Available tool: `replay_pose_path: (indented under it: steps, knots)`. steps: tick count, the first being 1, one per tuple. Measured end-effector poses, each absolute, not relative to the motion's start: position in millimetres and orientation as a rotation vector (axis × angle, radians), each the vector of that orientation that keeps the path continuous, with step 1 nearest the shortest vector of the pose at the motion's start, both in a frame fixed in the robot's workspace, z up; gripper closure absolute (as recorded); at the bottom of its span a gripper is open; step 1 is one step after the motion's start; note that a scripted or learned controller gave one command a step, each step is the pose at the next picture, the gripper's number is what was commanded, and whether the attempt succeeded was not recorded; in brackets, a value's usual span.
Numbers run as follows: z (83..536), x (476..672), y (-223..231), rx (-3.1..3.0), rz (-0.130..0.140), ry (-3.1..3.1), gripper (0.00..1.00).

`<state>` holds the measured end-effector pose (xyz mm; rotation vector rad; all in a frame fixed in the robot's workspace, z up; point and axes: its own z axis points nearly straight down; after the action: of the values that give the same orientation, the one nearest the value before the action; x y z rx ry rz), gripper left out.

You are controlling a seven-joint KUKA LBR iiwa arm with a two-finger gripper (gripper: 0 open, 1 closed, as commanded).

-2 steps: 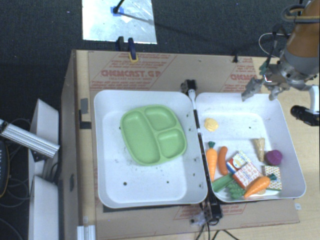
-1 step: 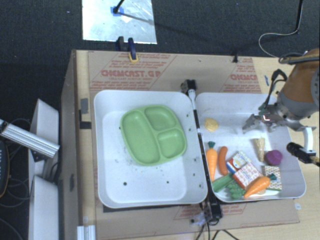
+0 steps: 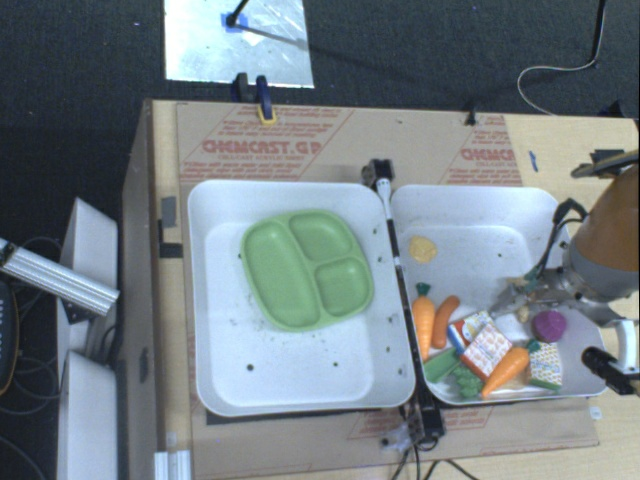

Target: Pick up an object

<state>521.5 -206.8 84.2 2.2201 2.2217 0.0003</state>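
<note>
Green plastic, moulded into a three-compartment tray [image 3: 305, 270], is lying alone in the left bin [image 3: 215, 368], tilted a little against the bin's sides. Moving right across the central divider, the right bin [image 3: 480, 208] is holding a small yellow disc [image 3: 422, 249] near its upper left, apart from the rest. Below it a heap of toy food is crowding the lower half: two orange carrots [image 3: 425, 323] standing side by side, a red-and-white carton [image 3: 487, 346] just beside them, a third carrot [image 3: 507, 365] lying at a slant against the carton, green pieces [image 3: 447, 370] along the bottom wall, and a purple round piece [image 3: 548, 323] at the heap's right edge. The gripper [image 3: 520, 296] is reaching in from the right, sitting low over the heap, just left of and above the purple piece; whether it is released or clenched cannot be told here (nothing is visibly lying between its tips). The step in hand appears to be the descent onto a candidate object, with no lift begun. The next move is likely calling for a firm closing on one item, then a straight rise clear of the neighbours
</note>
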Motion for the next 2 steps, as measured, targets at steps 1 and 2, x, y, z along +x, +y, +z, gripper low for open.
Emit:
replay_pose_path:
  steps: [1,2]
  knots:
    - [95,522.9,-207,2.217,0.004,2.220,1.00]
    - [227,567.5,-133,2.215,0.005,2.223,1.00]
